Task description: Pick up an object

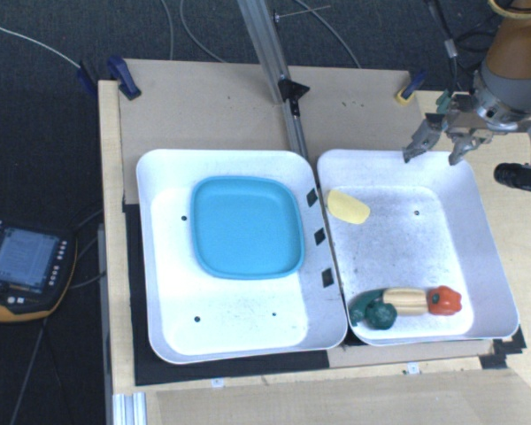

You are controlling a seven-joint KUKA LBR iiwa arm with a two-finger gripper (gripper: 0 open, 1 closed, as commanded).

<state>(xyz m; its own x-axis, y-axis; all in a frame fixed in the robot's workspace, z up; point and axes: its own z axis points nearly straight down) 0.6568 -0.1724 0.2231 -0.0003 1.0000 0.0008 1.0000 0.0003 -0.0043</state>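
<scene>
Nearest, along the front wall of the right bin (491,273): a dark green object (373,312), a tan wooden piece (405,301) and a red object (443,300), touching in a row. Farther back in the same bin, near its left wall: a pale yellow object (347,207), lying alone. Left of that bin, alongside it: the left bin (164,264), holding a blue plate (246,227). Farthest, over the right bin's back rim: the gripper (440,150), fingers spread apart, grasping nothing.
</scene>
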